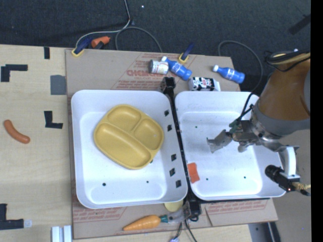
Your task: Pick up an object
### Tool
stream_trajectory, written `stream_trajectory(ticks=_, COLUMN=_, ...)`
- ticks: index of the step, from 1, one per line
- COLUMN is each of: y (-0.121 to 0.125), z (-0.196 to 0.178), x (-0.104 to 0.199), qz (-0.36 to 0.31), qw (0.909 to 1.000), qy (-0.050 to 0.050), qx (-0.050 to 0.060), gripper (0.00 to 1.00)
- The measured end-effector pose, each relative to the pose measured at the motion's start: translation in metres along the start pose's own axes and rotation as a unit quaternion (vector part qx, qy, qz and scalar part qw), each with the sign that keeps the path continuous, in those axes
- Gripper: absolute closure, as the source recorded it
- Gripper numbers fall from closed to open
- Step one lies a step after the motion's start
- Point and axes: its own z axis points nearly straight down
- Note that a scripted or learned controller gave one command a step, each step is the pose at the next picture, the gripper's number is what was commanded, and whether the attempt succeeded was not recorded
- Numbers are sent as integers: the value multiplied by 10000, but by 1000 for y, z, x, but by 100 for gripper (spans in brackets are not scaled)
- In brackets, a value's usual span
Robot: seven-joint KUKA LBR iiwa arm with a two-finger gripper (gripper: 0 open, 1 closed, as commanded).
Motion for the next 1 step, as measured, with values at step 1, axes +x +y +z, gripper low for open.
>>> stream_trajectory(ticks=1, y=28, z=144, x=-1, qz=4, qw=10000, qy=-16, qx=-42, gripper=0)
